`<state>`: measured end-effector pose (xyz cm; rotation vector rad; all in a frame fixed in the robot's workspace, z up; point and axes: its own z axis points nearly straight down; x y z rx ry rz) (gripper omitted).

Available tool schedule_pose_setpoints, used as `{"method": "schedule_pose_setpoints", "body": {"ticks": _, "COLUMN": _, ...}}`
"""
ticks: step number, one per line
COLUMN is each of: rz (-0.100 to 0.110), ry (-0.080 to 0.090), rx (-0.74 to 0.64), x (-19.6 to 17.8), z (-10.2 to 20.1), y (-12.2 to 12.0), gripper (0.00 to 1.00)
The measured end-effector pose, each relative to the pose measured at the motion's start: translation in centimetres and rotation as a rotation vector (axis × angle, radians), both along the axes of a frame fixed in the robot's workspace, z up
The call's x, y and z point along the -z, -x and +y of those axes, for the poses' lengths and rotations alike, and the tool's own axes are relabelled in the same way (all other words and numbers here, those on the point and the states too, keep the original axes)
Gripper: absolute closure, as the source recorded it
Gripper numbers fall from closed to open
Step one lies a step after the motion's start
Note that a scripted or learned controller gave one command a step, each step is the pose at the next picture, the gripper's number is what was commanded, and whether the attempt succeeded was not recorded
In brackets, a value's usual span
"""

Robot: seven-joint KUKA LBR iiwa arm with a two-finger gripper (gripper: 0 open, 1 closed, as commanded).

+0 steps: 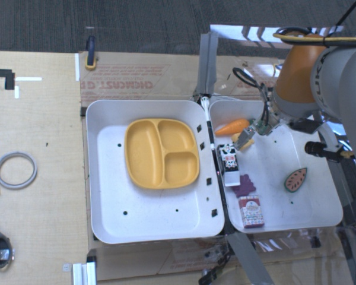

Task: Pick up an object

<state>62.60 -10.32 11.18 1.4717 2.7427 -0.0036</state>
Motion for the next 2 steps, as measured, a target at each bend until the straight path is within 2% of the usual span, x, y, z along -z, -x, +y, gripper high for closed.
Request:
{"method": "schedule_pose_setpoints", "body": {"ticks": 1, "rz": 0.021, "ry": -0.011, "rx": -0.106, "x": 1.9, "z": -2.4, "y": -0.5, "gripper": 0.0}}
{"method": "schedule_pose_setpoints", "body": {"ticks": 2, "rz": 0.013, "ry": -0.009, "rx": -0.109, "x": 0.5, "z": -2.3, "y": -0.8, "gripper": 1.0}}
